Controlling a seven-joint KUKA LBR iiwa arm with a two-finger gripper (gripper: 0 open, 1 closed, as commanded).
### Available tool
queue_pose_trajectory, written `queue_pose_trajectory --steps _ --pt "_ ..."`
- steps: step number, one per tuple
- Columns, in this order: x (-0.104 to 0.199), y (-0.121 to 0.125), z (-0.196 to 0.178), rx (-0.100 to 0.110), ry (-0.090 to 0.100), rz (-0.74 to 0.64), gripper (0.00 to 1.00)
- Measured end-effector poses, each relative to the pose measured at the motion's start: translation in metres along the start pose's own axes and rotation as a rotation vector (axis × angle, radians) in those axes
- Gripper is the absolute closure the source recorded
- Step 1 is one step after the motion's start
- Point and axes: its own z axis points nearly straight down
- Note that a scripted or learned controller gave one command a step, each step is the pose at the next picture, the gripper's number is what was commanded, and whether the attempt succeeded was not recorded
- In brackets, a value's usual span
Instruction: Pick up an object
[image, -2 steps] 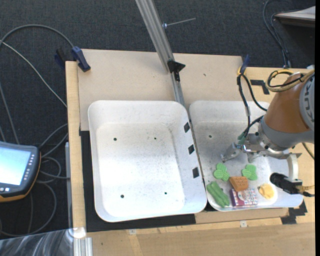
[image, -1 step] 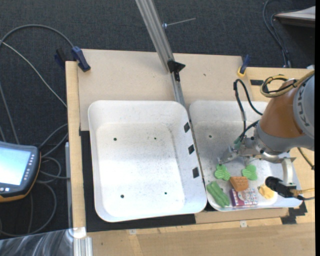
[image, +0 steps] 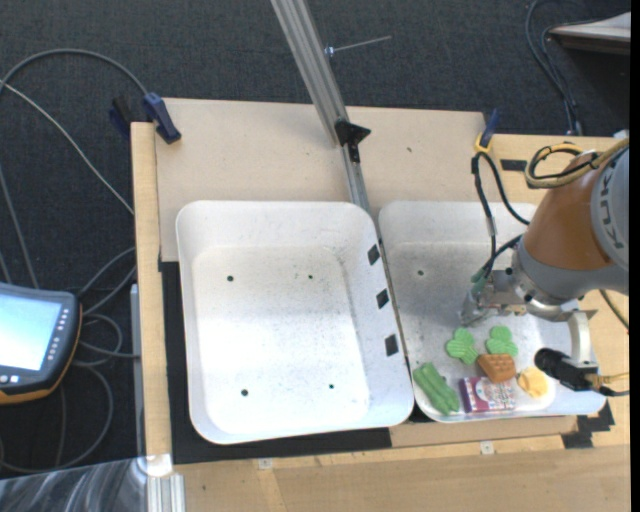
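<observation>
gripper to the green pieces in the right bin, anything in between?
Nothing visible. The gripper hangs low in the right bin, just above the two green pieces, with bare bin floor between. The orange piece and purple packet lie beyond them.

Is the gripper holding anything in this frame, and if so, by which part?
It cannot be told. The gripper is low in the right bin, just above the green pieces, but the wrist hides its tips, and nothing shows between them.
</observation>
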Motion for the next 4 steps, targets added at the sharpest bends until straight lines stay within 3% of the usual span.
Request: queue_pose_trajectory --steps 3,4 --pt "-0.001 -0.004 -0.164 -0.007 -0.004 -0.001 1.00" --pt "0.051 0.008 -0.147 0.003 0.001 -0.006 1.00"
